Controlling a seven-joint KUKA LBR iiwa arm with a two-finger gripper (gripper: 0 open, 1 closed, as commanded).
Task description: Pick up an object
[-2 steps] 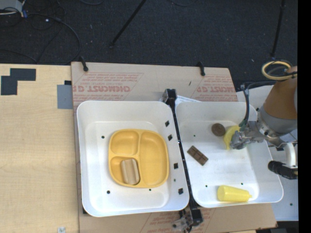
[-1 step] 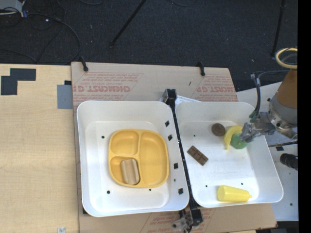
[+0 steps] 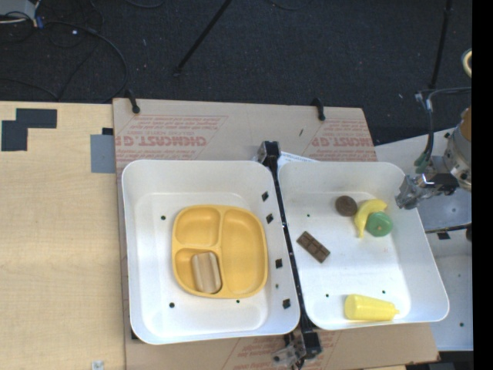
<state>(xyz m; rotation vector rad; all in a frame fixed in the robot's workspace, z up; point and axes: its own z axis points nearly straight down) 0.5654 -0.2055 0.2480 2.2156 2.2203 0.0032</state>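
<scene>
Claw (image 3: 412,190) sits at the outer rim of the right white bin (image 3: 431,284), nothing between its tips; can't tell if they're apart or together. Nearest pick: green round piece on the yellow curved toy (image 3: 373,219), just inside that rim. Brown disc (image 3: 346,204) is beside it, brown flat bar (image 3: 313,247) mid-bin, yellow cone (image 3: 370,307) near the bin's front rim. I'd go for the cone: isolated, so a straight-down approach across its narrow width should avoid neighbours.
</scene>
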